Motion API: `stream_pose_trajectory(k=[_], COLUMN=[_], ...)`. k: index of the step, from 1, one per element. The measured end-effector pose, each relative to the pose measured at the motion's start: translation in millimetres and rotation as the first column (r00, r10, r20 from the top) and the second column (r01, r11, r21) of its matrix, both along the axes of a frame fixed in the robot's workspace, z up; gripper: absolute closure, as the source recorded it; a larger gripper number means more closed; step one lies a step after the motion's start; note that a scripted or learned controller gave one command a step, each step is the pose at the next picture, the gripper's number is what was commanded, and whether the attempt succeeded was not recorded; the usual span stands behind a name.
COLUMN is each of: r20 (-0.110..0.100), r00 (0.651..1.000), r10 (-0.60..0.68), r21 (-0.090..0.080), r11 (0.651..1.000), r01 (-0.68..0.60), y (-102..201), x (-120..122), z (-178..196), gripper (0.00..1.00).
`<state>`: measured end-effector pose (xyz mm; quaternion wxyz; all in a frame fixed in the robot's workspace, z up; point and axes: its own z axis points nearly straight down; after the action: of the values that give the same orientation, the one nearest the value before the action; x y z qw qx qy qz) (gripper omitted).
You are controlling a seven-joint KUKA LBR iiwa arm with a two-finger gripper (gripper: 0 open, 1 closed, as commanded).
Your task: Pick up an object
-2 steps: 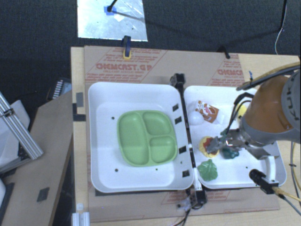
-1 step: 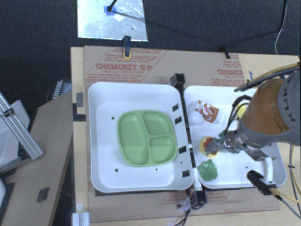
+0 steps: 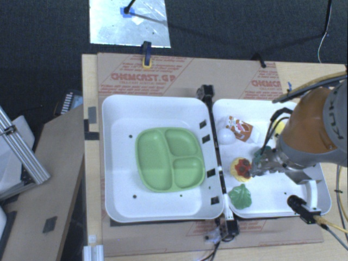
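pincer (image 3: 255,163) beside yellow-red toy (image 3: 240,168)

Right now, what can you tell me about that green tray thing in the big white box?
The green tray is a pale green plate with rounded corners, and it looks like smooth plastic. Raised ridges split it into three compartments: one long one on its left and two smaller ones on its right. It lies flat, turned slightly askew, near the middle of the left bin, touching only the bin's white floor.
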<state>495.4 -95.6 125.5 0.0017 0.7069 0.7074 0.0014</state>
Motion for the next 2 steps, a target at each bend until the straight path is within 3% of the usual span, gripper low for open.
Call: stream_pose_trajectory(k=[2], r20=[0.003], r00=[1.000], r10=[0.003], r21=[-0.001], r11=[1.000], r01=[-0.003], y=[-11], x=[3], z=[102], gripper=[1.00])
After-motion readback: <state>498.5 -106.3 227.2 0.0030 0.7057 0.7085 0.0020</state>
